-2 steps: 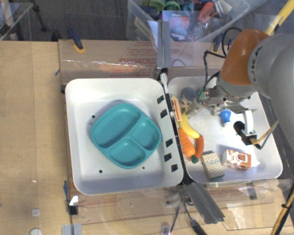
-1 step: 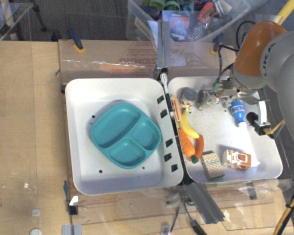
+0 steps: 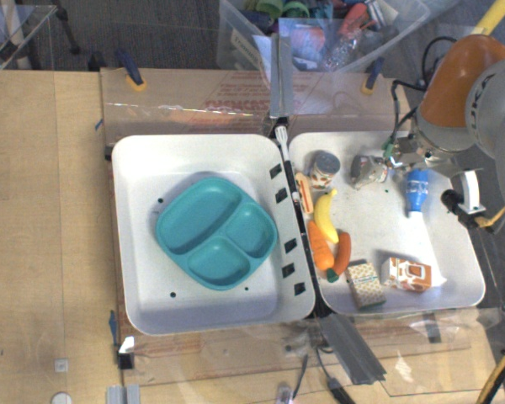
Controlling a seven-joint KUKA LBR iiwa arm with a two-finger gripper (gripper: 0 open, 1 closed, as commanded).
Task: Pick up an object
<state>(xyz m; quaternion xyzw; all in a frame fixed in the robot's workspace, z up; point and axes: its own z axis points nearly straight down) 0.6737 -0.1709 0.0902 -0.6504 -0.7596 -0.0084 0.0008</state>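
A grey robot arm with an orange band (image 3: 459,78) reaches in from the right over the right-hand white bin (image 3: 454,259), and its gripper (image 3: 372,168) sits low in the bin's upper part, near the back wall. The step in hand looks like the approach to a grasp, with nothing lifted yet. Whether the gripper is released or clenched cannot be told, because that spot is small and blurred. Just to its left stands a small round can (image 3: 323,168) with a grey top, upright, the nearest likely target. Just to the right lies a blue bottle-like object (image 3: 417,190). Lower along the bin's left wall lie a yellow banana (image 3: 324,215), an orange carrot (image 3: 321,248) and a red-orange vegetable (image 3: 343,253), packed touching one another. Near the front are a small patterned box (image 3: 366,284) and an orange and white toy (image 3: 407,274), close together. The left bin (image 3: 139,293) holds a teal divided plate (image 3: 216,231). The next move probably calls for settling squarely over one object and closing on it before rising.
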